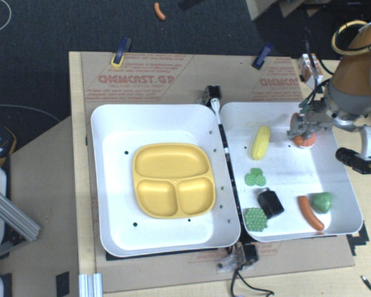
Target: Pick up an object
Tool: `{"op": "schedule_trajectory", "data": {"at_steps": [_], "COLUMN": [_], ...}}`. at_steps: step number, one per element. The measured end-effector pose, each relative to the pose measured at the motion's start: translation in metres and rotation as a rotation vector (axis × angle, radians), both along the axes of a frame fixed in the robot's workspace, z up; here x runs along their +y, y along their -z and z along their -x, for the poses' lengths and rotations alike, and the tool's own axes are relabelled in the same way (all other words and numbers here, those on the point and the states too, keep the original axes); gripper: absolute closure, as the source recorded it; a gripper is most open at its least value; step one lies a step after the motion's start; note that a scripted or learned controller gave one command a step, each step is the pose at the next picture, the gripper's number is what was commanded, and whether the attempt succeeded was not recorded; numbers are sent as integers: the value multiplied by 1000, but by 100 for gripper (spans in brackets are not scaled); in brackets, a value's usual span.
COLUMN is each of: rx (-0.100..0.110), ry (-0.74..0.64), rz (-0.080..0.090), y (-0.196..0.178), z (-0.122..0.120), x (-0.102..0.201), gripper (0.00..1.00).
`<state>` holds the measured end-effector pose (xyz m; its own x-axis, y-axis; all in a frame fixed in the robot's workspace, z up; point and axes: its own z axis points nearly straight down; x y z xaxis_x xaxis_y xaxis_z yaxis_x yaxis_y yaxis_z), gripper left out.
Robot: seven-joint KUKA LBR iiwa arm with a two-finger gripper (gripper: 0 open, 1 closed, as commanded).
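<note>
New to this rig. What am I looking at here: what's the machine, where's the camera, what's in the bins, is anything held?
One fixed camera looks down at a slant on a bench with two shallow white bins. The grey robot arm with an orange band reaches in from the right; its two-finger gripper is low over a small red-orange object in the right bin. Whether it grips it is not visible. That bin also holds a yellow corn cob, two green leafy pieces, a black block, an orange carrot and a green rounded item. The left bin holds a yellow three-compartment tray.
</note>
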<state>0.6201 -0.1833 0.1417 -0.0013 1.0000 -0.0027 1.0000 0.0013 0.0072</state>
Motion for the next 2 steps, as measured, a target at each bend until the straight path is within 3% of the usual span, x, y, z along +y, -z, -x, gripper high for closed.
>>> {"op": "schedule_trajectory", "data": {"at_steps": [2], "rx": [1], "ry": [0], "rz": [0], "y": [-86], "z": [-2], "x": [0], "gripper": [100]}}
